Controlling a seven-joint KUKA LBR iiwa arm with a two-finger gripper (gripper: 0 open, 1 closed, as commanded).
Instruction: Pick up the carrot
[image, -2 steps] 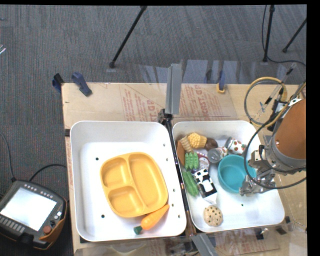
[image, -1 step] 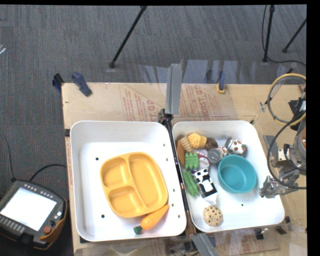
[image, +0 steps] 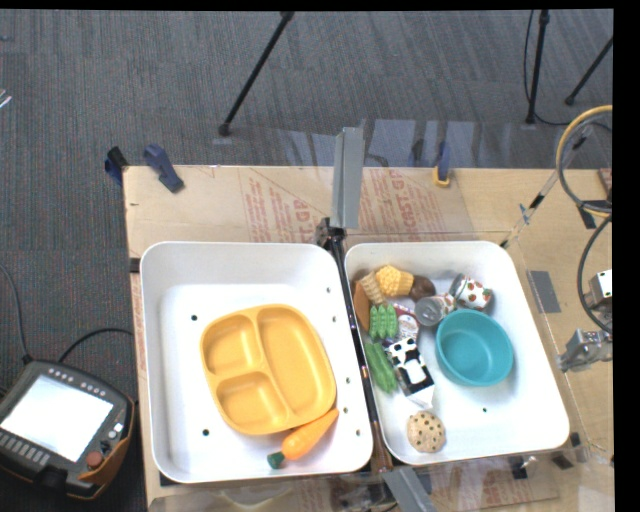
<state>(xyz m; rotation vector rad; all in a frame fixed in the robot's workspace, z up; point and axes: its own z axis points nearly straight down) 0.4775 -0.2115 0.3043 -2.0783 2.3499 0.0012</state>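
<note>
Looking down, you see carrot (image: 308, 437) in left bin (image: 165, 270), near front edge. Carrot lies flat, slanted, touching front rim of yellow plate (image: 268, 369). Green stub end points to front-left, fat orange end points up and right. Looks like small toy: likely light, hard, smooth, maybe slippery. Round shape may roll. You best grab across orange middle, not green tip. Jaws: cannot tell. Right bin (image: 530, 420) holds blue bowl (image: 474, 347), cookie (image: 426, 431), other toy food.

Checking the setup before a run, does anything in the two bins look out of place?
Mostly tidy. The orange toy carrot lies alone in the left white bin, tilted against the lower edge of the yellow divided plastic plate, while the other toy foods crowd the right white bin.
</note>
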